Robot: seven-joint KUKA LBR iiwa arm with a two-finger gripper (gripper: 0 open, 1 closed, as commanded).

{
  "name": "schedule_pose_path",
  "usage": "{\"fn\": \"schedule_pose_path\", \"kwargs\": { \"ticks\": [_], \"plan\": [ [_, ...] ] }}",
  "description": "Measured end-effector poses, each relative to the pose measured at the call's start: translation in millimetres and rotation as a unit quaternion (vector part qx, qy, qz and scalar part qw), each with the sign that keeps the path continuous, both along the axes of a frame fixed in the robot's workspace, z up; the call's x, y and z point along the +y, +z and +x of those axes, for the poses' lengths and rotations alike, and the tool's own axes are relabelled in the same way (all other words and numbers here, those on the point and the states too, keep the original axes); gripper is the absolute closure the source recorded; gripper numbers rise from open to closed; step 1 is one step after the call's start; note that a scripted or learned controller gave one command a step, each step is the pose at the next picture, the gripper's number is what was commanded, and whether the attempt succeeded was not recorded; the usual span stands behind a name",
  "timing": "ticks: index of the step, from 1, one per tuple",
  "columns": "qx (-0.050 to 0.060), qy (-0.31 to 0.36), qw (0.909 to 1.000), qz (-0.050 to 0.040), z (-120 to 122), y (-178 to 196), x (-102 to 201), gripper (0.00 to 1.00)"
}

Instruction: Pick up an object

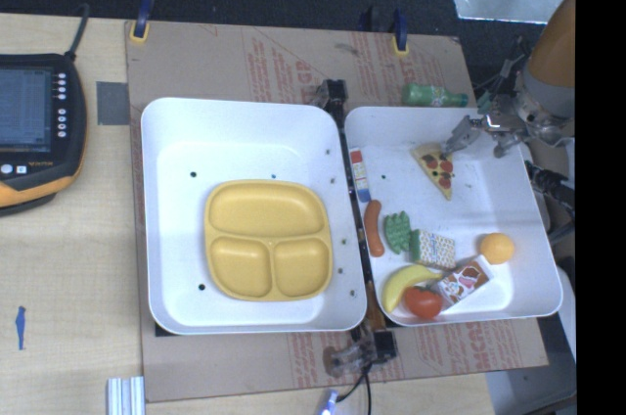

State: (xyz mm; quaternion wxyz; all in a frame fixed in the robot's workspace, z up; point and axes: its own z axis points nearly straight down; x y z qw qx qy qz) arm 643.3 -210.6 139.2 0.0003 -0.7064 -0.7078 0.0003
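Whether my jaws are open or closed, I cannot tell, because they look small and blurry. My gripper [468,131] hangs over the back part of the right bin [533,207], coming in from the right side. Its tip is just beside the pizza slice [436,167], near the slice's top right corner. I cannot see the slice between my jaws. It lies flat on the white floor of the bin.

More toys sit in the right bin. An orange ball [497,248] is near the right wall. A yellow banana [403,284] and a red tomato [423,303] touch each other at the front. A little snack packet [464,282] lies just beside the tomato. A green leafy toy [399,232] sits in the middle, with a sausage [374,227] next to it on the left. A small cracker [437,250] lies between the green toy and the banana.

The left bin [166,207] holds a yellow tray [267,238] with three parts. A green bottle [430,95] lies outside, behind the right bin. A black and orange screen box [34,129] sits far left on the bench.
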Motion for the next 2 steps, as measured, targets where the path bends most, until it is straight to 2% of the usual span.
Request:
{"fn": "schedule_pose_path", "kwargs": {
  "ticks": [1,2],
  "plan": [
    [0.002,0.001,1.0,0.0003,8.2,-47.9,28.7,0.0],
    [0.002,0.002,1.0,-0.0001,3.7,-47.3,53.3,0.0]
  ]
}}
